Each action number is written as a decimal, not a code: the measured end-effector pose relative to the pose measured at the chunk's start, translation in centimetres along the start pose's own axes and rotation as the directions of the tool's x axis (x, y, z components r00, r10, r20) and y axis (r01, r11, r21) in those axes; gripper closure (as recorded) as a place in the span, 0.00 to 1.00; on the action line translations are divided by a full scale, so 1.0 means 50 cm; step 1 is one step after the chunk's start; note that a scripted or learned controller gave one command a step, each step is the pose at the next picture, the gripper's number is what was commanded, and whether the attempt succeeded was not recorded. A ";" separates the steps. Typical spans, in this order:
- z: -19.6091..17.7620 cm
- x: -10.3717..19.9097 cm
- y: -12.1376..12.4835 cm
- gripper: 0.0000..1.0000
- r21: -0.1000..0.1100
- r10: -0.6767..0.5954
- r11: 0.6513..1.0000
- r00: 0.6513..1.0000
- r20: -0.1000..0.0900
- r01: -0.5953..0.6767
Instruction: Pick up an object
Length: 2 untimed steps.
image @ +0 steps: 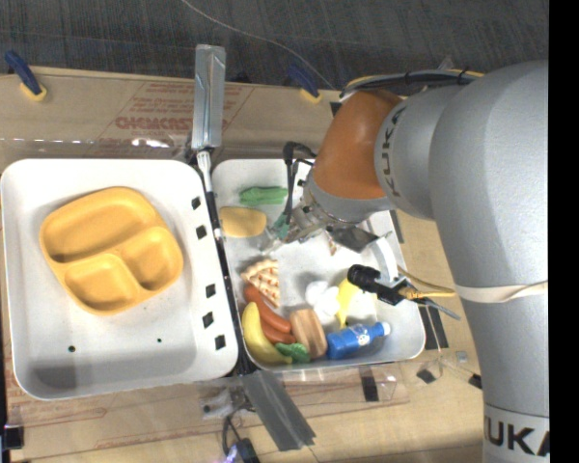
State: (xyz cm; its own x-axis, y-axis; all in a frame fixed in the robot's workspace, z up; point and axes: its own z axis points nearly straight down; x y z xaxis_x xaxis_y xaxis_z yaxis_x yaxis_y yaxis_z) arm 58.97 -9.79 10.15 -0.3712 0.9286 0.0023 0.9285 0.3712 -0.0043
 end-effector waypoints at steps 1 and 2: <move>-0.189 0.013 0.025 1.00 -0.010 0.062 0.998 0.998 0.005 -0.062; 0.020 -0.074 -0.073 1.00 -0.002 0.060 0.998 0.998 0.001 -0.060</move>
